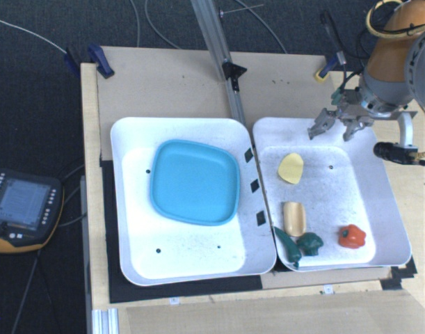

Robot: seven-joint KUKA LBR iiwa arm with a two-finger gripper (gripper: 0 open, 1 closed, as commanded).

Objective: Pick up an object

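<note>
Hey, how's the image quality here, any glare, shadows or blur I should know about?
Camera view: lighting is even and soft, with mild brightness on the white bins but no harsh glare; faint shadows sit under the blue plate and the small objects; the gripper looks slightly soft, the items stay readable.

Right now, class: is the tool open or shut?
Open: the tool hangs over the right bin's far rim with its fingers spread apart, nothing between them.
</note>
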